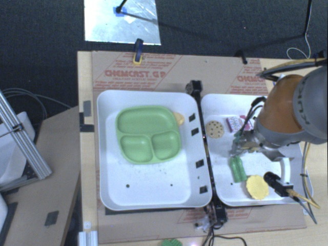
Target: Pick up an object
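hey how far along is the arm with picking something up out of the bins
Done: the arm has reached into the right bin, and its gripper sits low, just above the green object. In hand: nothing visibly held. Left: the grasp and lift. The green object, the yellow round piece and the cookie all lie on the bin floor.

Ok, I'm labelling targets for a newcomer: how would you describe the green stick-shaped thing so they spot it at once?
Look in the right-hand white bin, under the grey arm's hand. Just below it lies the small green cylinder-shaped object, lengthwise up the view. Its neighbours are a round speckled cookie above and a yellow disc beside it.
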`<state>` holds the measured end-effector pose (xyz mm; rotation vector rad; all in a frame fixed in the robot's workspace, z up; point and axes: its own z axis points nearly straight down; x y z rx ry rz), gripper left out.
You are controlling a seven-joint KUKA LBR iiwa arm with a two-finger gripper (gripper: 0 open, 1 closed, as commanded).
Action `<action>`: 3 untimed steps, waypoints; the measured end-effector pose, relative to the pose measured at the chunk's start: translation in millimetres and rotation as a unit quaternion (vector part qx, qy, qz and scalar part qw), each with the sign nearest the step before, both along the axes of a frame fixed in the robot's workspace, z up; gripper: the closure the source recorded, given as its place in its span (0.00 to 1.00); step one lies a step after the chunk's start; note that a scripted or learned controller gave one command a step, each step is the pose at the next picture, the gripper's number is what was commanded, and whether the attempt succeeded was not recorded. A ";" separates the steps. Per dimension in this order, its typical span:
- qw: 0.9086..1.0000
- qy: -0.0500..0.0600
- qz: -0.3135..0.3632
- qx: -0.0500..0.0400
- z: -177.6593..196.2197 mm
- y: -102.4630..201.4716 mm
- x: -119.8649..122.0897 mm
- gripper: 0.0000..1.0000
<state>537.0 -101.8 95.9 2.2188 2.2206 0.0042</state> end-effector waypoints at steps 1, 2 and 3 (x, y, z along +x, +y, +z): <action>1.000 0.000 0.000 0.000 -0.5 0.1 -0.2 0.00; 1.000 0.003 -0.001 0.001 -12.6 12.4 -52.7 0.00; 1.000 -0.001 -0.001 -0.001 -1.0 10.6 -48.7 1.00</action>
